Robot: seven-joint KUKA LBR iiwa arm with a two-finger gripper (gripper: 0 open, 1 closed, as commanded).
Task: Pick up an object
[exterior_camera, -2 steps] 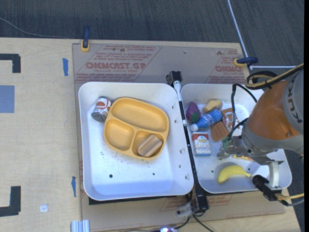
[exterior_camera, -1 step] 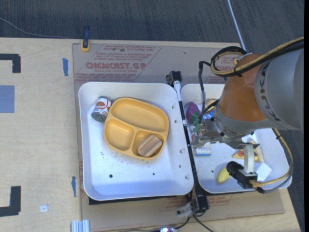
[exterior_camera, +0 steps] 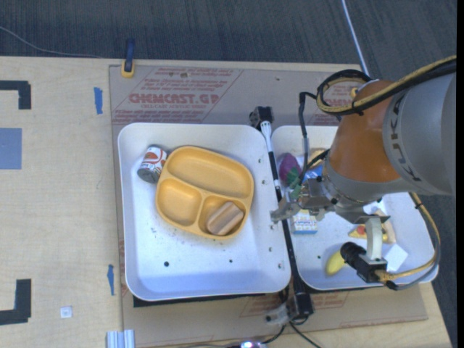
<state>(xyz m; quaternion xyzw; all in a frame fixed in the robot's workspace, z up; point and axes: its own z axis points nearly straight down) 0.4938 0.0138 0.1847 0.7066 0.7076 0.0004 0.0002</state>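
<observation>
A: Pincer [exterior_camera: 301, 198] is seen low over the right bin [exterior_camera: 415, 216], beside a small box [exterior_camera: 304, 225] — opening can't be told.

B: Risk — bin wall could be clipped, box nudged away.

Small white box [exterior_camera: 304, 225] flat in right bin [exterior_camera: 417, 216]

A dark grey carpeted floor [exterior_camera: 217, 13] runs along twelve o'clock. Below it lies a pale wooden bench [exterior_camera: 54, 194] marked with black tape corners [exterior_camera: 18, 93] and blue tape pieces [exterior_camera: 98, 100] toward nine o'clock. A brown printed board [exterior_camera: 181, 93] lies at centre, held by a yellow-and-blue clamp [exterior_camera: 129, 58].
</observation>
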